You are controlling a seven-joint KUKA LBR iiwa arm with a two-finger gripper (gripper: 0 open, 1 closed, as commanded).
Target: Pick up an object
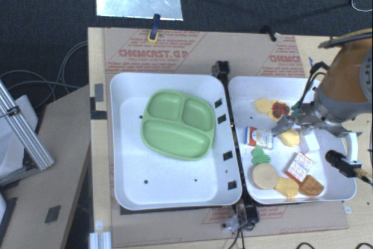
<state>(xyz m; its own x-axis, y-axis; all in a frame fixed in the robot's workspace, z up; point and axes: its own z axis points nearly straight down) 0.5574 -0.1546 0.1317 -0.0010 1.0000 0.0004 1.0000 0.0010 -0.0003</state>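
While over the right bin [349, 186], the tool [285, 124] nears yellow food [289, 138].

The arm [349, 81] is a thick, rounded body of smooth grey casing. A broad orange band [348, 70] wraps it above the wrist, its surface glossy and catching the light. Below the band the casing narrows to a pale grey wrist collar. A thin black cable [312, 76] loops along the left side of the band and runs toward the wrist. The tool [291, 123] is a compact dark grey and black metal assembly, angular in shape, with small parts too blurred to make out.
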